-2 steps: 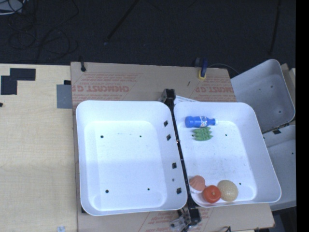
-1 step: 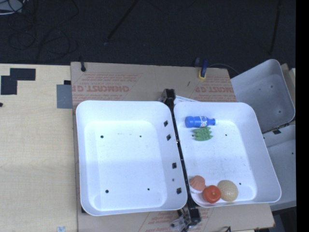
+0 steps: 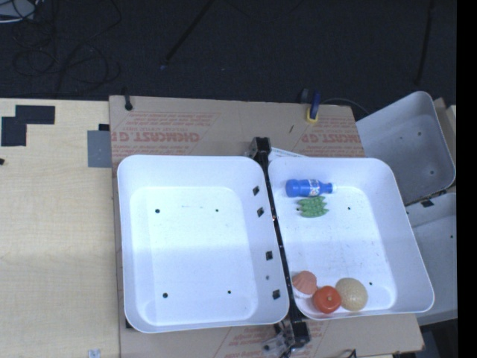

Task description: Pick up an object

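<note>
In the right bin (image 3: 387, 200), a blue bottle (image 3: 307, 188) with a white cap lies on its side near the far wall. Just in front of it rests a small green leafy item (image 3: 313, 207). At the bin's near edge, three small things sit close together: a pale pink shell-like piece (image 3: 304, 282), a red tomato-like ball (image 3: 326, 299) and a tan round item (image 3: 352, 293).
The left bin (image 3: 134, 200) sits beside the right one on a cardboard sheet (image 3: 194, 129). A grey-white panel (image 3: 414, 136) stands at the right. A blue and yellow clamp (image 3: 314, 105) sits at the cardboard's far edge.
</note>
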You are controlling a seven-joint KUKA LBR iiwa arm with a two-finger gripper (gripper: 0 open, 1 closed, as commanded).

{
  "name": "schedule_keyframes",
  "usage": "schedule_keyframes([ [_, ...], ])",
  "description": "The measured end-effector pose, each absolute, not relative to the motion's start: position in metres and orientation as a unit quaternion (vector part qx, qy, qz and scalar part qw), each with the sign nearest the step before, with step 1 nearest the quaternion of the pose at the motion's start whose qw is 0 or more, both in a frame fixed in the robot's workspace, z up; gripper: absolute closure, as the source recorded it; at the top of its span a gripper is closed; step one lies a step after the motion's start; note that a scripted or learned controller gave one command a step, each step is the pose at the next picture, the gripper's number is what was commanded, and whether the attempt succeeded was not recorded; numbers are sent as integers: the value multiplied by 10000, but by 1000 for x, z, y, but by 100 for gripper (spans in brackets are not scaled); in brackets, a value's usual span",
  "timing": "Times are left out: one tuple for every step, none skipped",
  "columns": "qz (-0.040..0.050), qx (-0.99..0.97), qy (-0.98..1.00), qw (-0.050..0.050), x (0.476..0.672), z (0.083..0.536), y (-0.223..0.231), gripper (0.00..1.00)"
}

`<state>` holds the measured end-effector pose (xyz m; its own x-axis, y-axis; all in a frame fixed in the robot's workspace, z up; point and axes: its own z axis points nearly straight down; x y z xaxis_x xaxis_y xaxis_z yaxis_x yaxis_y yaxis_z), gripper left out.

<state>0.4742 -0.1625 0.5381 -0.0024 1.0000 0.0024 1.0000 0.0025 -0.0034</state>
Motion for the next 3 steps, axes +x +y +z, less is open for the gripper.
schedule_keyframes([
  [9,-7066,-7076,10,477,537,-164,0],
  [15,-7058,-7084,16,478,547,-164,100],
  [17,-7056,-7086,20,478,547,-164,0],
])
